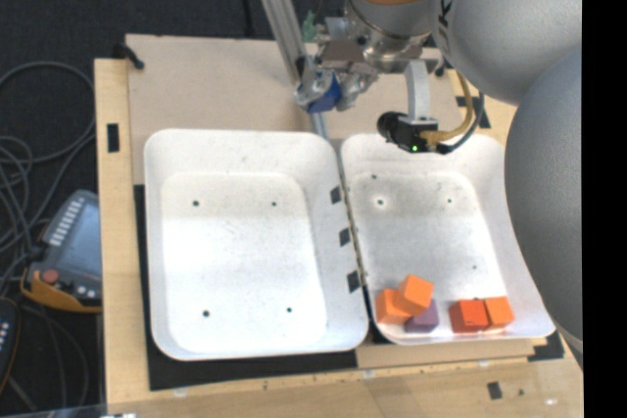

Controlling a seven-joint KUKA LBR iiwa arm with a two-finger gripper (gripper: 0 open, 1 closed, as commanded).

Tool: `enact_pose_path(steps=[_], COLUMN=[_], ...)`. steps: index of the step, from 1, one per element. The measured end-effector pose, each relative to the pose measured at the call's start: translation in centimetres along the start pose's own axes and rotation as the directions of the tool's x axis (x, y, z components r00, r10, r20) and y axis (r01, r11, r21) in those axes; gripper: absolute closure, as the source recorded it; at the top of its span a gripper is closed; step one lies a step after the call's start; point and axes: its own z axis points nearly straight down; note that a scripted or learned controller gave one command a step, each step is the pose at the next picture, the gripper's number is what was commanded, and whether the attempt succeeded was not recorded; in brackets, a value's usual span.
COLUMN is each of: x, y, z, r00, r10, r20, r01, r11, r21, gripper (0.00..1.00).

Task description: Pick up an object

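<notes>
Blocks, orange ones [406, 299] with a purple one [424, 318], lie along the near edge of the right bin [460, 210]. Jaws sit well apart from them, past both bins' far rims; their opening cannot be told.

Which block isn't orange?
The purple block, tucked under the orange blocks at the right bin's near edge. All the others are orange.

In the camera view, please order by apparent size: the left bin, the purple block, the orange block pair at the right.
1. left bin, by far the largest.
2. orange block pair.
3. purple block, smallest, though orange blocks partly cover it, so its true size is unsure.
</notes>
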Motion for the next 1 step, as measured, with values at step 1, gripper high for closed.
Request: enact_pose_path(steps=[1], x=[0.41], y=[-1.93], z=[-2.67], r00=[1.0], r10=[0.0], r20=[0.001], r01=[0.0], r11=[1.0], r21=[0.007], gripper=[1.0])
